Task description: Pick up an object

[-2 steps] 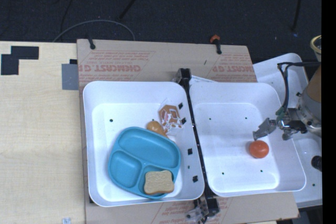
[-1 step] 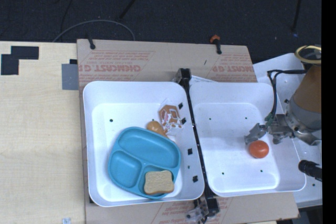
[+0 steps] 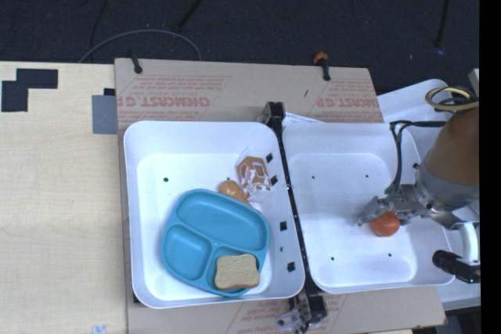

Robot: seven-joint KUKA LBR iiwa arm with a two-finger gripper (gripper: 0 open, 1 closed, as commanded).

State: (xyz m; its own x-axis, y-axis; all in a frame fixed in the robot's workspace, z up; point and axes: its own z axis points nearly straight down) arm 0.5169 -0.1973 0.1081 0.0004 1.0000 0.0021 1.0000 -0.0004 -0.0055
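Where the bench carries its two shallow white bins side by side, the contents are listed as follows.

Left bin (image 3: 145,168): a blue divided plate (image 3: 215,238) is laid flat in the lower half, tilted relative to the bin walls. A slice of bread (image 3: 236,271) is seated in the plate's lower right compartment. A small orange-yellow rounded item (image 3: 230,188) is found just beyond the plate's upper rim, touching or nearly touching it. A crumpled clear wrapper with brown-and-white print (image 3: 254,174) is placed just beside that item, near the divider (image 3: 286,192) between the bins.

Right bin (image 3: 337,168): a small red-orange ball-like object (image 3: 384,225) is located toward the right side of the floor, well apart from the divider.

Arm: the grey arm with its orange band (image 3: 458,149) is seen entering from the right. The gripper (image 3: 381,213) is positioned low over the right bin, directly at the red-orange object, which is seen at the fingertips. Whether the fingers are apart, together or clamped on the object cannot be told, as they are small and partly hidden.

Surroundings: cardboard sheeting (image 3: 235,94) is laid under both bins.
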